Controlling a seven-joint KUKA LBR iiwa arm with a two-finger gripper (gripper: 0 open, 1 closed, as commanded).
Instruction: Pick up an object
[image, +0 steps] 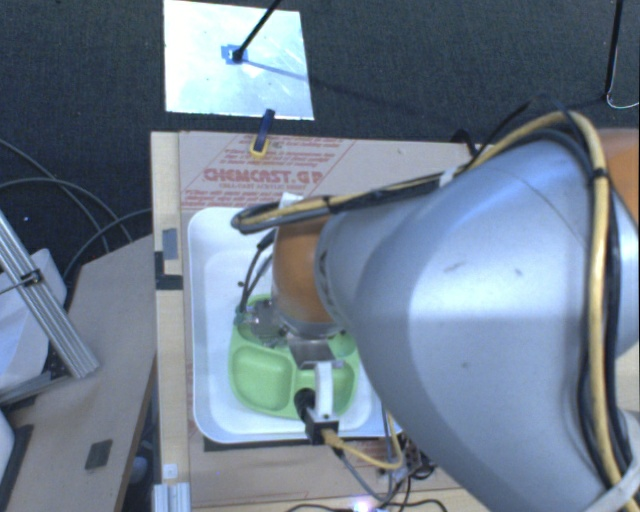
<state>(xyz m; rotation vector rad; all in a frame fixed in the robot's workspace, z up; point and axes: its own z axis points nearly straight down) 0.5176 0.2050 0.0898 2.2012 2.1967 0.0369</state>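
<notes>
Gripper (303, 352), open or closed we cannot tell, sits low over the green divided dish (258, 378) by the white bin's (203, 300) lower edge; we judge the dish light, stiff, slick plastic, best pinched at its rim.

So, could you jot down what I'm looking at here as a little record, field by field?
arm: grey arm, reaching in from the right and covering much of the view
wrist marking: orange band
gripper: gripper, down inside the white bin, over the green tray
object in bin: green tray with compartments, lying in the near part of the bin
under the bin: brown board with red lettering
holding anything: cannot tell; the wrist hides the grip
</notes>
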